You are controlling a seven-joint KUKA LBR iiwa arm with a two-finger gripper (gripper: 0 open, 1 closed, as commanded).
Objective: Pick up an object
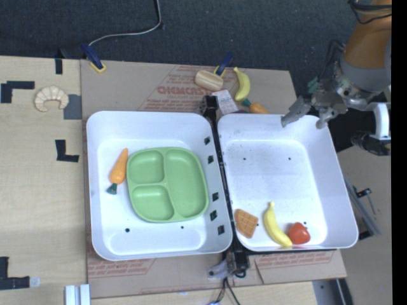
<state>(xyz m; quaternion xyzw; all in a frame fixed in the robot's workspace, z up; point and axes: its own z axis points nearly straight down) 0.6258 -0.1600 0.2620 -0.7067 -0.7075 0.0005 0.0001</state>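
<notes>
I see the grey arm with orange band bent over the right white bin's far right corner, its gripper spread open, holding nothing. The yellow plastic banana lies near the bin's front edge.

The grey arm with the orange band is cut off by the top and right edges, up and right of the two-finger gripper. Just left of the gripper, a small orange piece lies partly hidden behind the right white bin's rim.
</notes>
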